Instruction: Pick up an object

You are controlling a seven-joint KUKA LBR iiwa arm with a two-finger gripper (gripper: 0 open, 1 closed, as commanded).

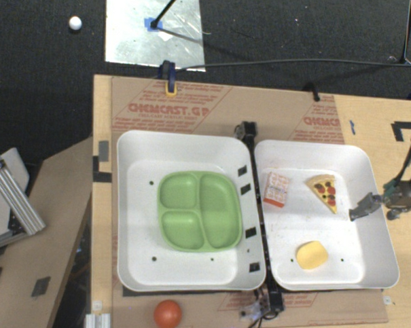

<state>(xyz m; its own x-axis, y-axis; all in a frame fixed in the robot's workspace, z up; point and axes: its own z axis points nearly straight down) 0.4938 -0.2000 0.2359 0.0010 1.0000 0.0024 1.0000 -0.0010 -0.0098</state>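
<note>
My table [215, 102] carried two white bins set edge to edge, so that anything lifted from one could cross to the other. The left bin [133, 191] held a green divided plate [200, 211], lying flat at its middle. The right bin [373, 221] held the pickable pieces, spread well apart: a yellow block [312, 255] near the front, a toy pizza slice [325, 191] toward the back, a small red-and-white packet [277, 189] beside the divider. My gripper [363, 207] hung at the right bin's right rim, carrying nothing; whether it was released or clenched I could not tell.
</note>
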